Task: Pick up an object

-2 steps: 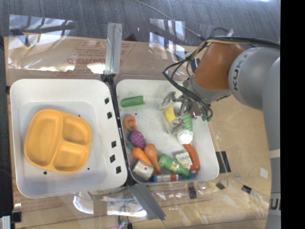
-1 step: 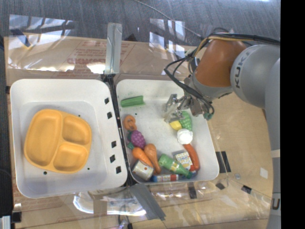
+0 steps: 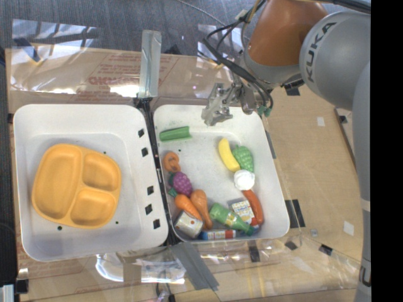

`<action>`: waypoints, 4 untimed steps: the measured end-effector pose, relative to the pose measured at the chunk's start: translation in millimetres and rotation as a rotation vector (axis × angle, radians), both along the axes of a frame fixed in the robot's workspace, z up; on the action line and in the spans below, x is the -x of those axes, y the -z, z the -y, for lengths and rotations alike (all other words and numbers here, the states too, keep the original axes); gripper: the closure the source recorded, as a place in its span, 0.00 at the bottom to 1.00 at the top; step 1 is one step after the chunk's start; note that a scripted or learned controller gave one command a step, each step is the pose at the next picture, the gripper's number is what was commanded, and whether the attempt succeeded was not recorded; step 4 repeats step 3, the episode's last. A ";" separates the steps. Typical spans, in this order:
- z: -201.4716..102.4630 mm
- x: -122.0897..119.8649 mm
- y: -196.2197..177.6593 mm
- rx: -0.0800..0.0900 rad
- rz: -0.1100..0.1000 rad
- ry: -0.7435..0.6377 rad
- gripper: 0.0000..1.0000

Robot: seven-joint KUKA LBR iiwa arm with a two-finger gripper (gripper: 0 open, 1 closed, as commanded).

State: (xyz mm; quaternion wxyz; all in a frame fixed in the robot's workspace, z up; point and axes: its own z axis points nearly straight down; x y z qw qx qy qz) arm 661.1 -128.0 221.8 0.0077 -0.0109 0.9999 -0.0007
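Observation:
The right bin (image 3: 269, 168) holds several toy foods: a green cucumber (image 3: 174, 133) near its far left, a yellow banana (image 3: 227, 154), a green bumpy fruit (image 3: 243, 158), a white round piece (image 3: 244, 180), a red sausage (image 3: 253, 206), purple grapes (image 3: 182, 183), two carrots (image 3: 192, 205) and a green bottle (image 3: 227, 216). My gripper (image 3: 215, 114) hangs over the bin's far edge, above and right of the cucumber and up-left of the banana. It looks open, with nothing between its fingers.
A yellow divided tray (image 3: 75, 185) lies in the left bin (image 3: 25, 124). A small can (image 3: 188, 225), a little box (image 3: 240, 208) and a tube (image 3: 220, 234) crowd the right bin's near edge. Cables (image 3: 217, 39) trail from the wrist.

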 end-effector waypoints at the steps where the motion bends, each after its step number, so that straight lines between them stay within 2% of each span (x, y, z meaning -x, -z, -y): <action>1: 83.7 5.5 91.5 0.000 -0.019 -0.342 1.00; 2: 82.9 3.7 88.3 0.002 -0.014 -0.343 0.00; 3: 80.5 40.8 128.4 0.003 -0.013 -0.422 0.00; 4: 80.5 40.8 128.4 0.003 -0.013 -0.422 0.00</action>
